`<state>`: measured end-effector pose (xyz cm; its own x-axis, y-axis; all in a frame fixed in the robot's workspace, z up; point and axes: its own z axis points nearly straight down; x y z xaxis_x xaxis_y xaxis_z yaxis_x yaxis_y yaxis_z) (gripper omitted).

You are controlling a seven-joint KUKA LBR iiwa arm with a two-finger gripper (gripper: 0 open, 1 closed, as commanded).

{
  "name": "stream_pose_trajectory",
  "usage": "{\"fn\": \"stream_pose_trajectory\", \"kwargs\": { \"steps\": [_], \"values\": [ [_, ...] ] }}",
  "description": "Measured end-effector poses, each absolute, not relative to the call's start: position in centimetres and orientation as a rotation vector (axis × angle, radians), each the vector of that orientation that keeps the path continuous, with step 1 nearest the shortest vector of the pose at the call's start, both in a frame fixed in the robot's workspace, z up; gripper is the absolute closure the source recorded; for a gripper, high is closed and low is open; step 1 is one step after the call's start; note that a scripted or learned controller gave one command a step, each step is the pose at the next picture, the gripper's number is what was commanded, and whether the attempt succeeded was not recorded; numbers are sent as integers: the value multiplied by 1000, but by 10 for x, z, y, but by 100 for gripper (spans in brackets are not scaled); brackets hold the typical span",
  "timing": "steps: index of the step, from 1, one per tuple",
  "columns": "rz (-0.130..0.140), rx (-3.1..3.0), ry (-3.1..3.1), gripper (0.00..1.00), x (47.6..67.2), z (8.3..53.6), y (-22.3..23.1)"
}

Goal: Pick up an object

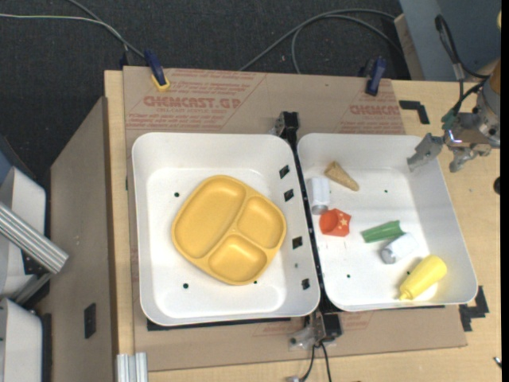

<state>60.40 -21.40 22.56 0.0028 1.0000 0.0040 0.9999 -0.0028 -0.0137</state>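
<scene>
The right bin (445, 205) holds several small objects: a tan wedge (342, 176), a white cylinder (319, 193), a red piece (335, 223), a green stick (382, 231), a white and grey piece (398, 247) and a yellow bottle (422, 277). My gripper (440, 156) hangs over the bin's upper right corner, away from all of them. Its two fingers (421, 153) are spread apart with nothing between them, so it is open.
The left bin (151, 213) holds a yellow divided plate (229, 229). A black divider with clips (296, 197) runs between the bins. Blue clamps (157, 72) (374, 76) grip the board's far edge, and cables trail behind.
</scene>
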Motion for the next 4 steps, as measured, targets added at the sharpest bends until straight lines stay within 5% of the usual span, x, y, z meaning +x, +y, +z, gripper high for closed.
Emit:
{"fn": "stream_pose_trajectory", "kwargs": {
  "steps": [1,4],
  "values": [
    [0,-2220,-2222,0,607,233,-213],
    [1,-2216,-2218,0,588,82,-213]
  ]
}}
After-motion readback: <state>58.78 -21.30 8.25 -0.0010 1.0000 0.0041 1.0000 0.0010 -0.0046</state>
